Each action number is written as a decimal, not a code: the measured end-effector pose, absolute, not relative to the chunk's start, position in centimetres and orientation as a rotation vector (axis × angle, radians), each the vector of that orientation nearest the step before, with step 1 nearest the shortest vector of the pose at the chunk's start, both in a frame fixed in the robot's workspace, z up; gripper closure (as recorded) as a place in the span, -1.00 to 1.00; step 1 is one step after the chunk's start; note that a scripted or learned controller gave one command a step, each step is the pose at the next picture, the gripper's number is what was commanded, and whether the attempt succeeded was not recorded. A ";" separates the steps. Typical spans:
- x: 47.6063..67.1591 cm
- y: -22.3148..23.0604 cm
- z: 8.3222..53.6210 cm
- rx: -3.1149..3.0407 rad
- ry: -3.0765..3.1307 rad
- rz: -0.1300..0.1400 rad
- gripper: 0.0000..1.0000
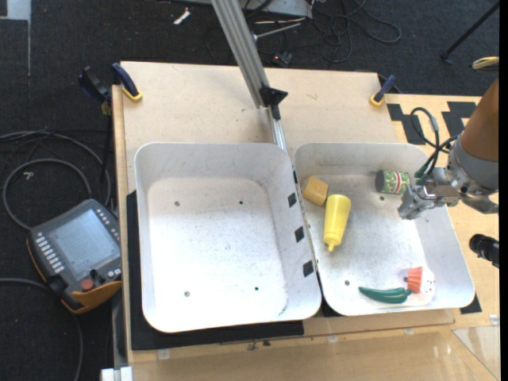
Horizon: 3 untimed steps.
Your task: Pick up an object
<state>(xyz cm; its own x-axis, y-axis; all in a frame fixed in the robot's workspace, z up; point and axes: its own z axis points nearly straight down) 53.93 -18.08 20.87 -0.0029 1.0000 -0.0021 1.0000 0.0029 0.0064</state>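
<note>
Right bin [456, 252] loaded, left bin [159, 213] on your desk [198, 101].
You've got a yellow bottle [336, 221], tan block [316, 190], green pepper [385, 294], orange piece [414, 277]; end effector [414, 203] just beside the green can [393, 182], grip state: can't tell.

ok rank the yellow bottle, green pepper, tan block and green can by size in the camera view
1. yellow bottle, clearly largest
2. green pepper, long but thin
3. green can and tan block: these look about alike, so I won't rank them
</note>
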 end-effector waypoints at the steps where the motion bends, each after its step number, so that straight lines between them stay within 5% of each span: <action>1: 53.6 -17.4 25.6 2.213 2.222 0.004 1.00; 2: 53.7 -17.4 28.1 2.214 2.222 0.003 1.00; 3: 56.3 -12.7 26.4 2.213 2.230 0.001 1.00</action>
<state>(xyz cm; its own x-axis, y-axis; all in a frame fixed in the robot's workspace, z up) 56.32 -12.70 26.40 -0.0076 1.0000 0.0007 1.0000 0.0076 0.0005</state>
